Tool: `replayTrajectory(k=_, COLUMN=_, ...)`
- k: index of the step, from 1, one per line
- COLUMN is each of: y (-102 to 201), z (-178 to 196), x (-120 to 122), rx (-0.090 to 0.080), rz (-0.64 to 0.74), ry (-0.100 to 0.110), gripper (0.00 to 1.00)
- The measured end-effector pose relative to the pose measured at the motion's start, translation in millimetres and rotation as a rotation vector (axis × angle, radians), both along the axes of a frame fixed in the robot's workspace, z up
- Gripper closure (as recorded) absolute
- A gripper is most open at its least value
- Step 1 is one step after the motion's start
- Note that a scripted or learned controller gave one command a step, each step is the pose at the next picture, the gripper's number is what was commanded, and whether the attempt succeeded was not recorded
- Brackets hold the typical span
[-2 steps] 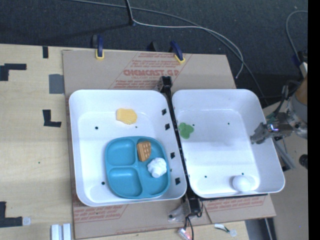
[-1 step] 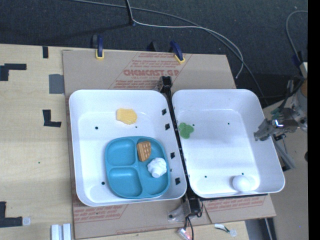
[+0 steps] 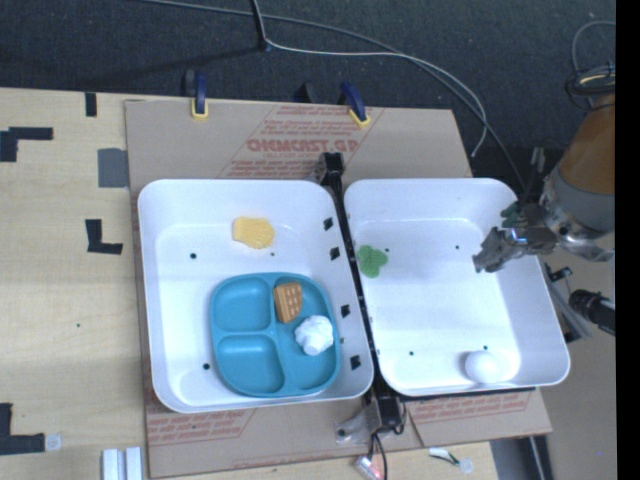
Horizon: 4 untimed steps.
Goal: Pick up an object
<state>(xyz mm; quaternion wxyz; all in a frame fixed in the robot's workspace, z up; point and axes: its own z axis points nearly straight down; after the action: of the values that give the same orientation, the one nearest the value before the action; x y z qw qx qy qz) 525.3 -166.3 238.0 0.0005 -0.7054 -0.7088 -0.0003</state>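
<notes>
My gripper (image 3: 492, 256) hangs over the right side of the right bin (image 3: 440, 193), close to its right wall, with nothing visible between its dark fingers. A small green object (image 3: 372, 260) lies at that bin's left edge, well to the gripper's left. A white ball (image 3: 487, 366) rests near the bin's front right corner, below the gripper. In the left bin (image 3: 165, 218) a yellow piece (image 3: 253, 231) lies on the floor, and a blue divided tray (image 3: 240, 353) holds a brown waffle-like piece (image 3: 288, 300) and a white lump (image 3: 315, 334).
The two bins meet at a black clip strip (image 3: 345, 258) down the middle. They sit on a cardboard sheet (image 3: 300, 143) clamped at the back. Cables cross the dark floor behind. The grey arm with its orange band (image 3: 590, 168) enters from the right.
</notes>
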Motion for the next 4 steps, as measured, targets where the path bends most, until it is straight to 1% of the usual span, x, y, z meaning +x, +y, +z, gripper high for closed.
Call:
replayTrajectory(k=1, y=51.8, z=-12.9, x=5.3, rx=0.000, rz=0.000, ry=0.001, gripper=1.00)
replayTrajectory(k=2, y=95.0, z=-12.6, x=16.2, rx=0.000, rz=-0.001, ry=0.000, gripper=1.00)
replayTrajectory(k=3, y=147.7, z=-22.1, x=26.4, rx=0.000, rz=0.000, ry=0.001, gripper=1.00)
replayTrajectory(k=4, y=190.7, z=-22.3, x=26.7, rx=0.000, rz=-0.001, ry=0.001, gripper=1.00)
